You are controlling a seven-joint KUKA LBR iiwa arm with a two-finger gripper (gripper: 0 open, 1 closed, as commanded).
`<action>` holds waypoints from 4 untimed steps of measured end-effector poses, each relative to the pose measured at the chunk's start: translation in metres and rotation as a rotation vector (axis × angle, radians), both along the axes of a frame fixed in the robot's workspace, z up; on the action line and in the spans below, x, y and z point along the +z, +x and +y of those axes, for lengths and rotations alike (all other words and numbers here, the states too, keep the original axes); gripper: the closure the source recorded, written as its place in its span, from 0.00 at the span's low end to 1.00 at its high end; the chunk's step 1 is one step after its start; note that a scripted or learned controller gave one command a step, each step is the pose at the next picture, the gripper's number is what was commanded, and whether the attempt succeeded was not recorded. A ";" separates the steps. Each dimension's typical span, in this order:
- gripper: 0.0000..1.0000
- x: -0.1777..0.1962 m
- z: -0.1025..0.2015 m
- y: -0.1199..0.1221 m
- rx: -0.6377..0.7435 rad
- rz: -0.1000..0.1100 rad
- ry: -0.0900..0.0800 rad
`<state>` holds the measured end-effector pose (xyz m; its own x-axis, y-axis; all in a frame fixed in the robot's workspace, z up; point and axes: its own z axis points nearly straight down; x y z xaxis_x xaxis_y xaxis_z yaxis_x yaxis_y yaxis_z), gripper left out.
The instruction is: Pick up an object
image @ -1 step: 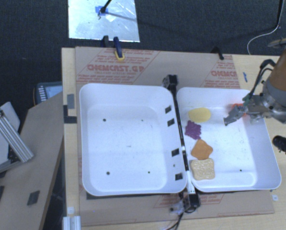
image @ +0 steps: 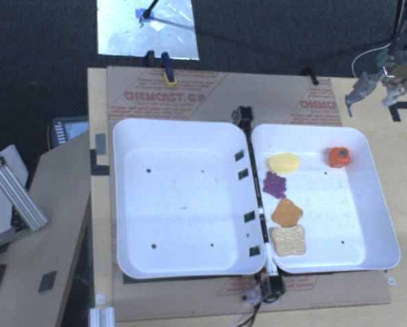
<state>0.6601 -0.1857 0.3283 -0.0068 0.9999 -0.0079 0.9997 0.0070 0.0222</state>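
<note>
**Toast first in line, gripper parked off the bins**

Toast [image: 288,240] sits closest to us, a pale square near the front of the right bin [image: 367,251], tucked just beside the divider wall. Right behind it, an orange piece [image: 287,212], touching or nearly so. Then a purple cluster [image: 275,184], then a yellow piece [image: 284,163], all four stacked in a column along that inner wall. Off on its own toward the far right corner: a red-orange item [image: 339,157], well apart from the others. Left bin [image: 131,251] holds nothing to pick.

Now the gripper [image: 370,90]. It hangs up at the top right, beyond the far rim of the right bin, over the cardboard, nothing between its fingers. Two light prongs splay outward, so the jaws look spread, though it is small and a bit blurred at this range.

So where does this go wrong? Any object counts, and that is the trap. Drop onto the column by the divider and a finger may land on the wall or on a neighbour, since toast and orange piece sit so tight; the close could nudge both and grab neither. These pieces also look flat, and a flat thing gives fingers little to bite, so the jaws may shut on air. The red-orange item looks the safer call: isolated and rounder, with room on every side, though a glancing touch could roll it away.
</note>
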 end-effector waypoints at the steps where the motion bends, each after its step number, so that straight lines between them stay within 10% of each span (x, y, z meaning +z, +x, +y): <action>1: 0.00 0.142 -0.023 -0.060 -0.008 0.005 0.001; 2: 1.00 0.143 -0.021 -0.057 0.000 0.014 0.003; 3: 1.00 0.212 -0.021 -0.108 -0.007 0.013 0.005; 4: 1.00 0.208 0.056 -0.147 0.004 0.019 0.009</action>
<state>0.5133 -0.1297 0.5359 -0.0109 0.9999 0.0013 0.9999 0.0109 0.0033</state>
